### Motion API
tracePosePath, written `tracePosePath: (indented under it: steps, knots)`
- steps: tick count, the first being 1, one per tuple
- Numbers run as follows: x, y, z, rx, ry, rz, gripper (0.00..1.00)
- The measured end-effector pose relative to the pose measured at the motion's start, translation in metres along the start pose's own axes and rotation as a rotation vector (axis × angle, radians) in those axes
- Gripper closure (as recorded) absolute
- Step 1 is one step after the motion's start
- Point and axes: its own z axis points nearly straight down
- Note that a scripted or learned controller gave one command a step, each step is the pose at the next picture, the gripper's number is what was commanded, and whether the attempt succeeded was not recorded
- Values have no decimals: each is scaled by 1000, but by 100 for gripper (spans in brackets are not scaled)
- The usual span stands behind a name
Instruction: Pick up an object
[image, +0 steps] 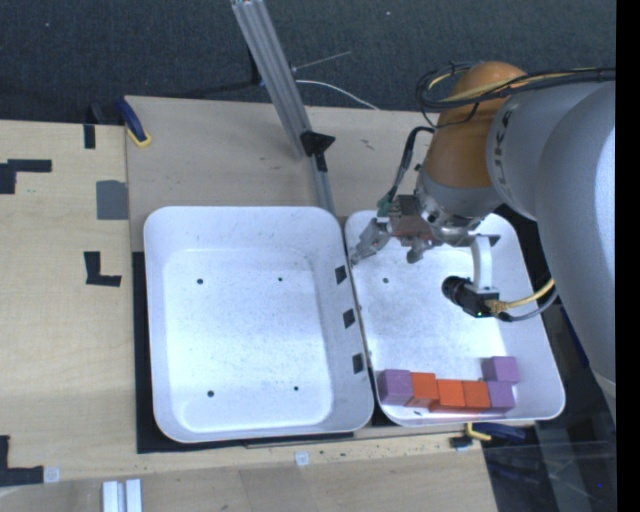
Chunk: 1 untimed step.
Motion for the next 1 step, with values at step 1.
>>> tracePosePath:
  steps: [1]
  knots:
    - [22,35,-2,-2,1,0,0]
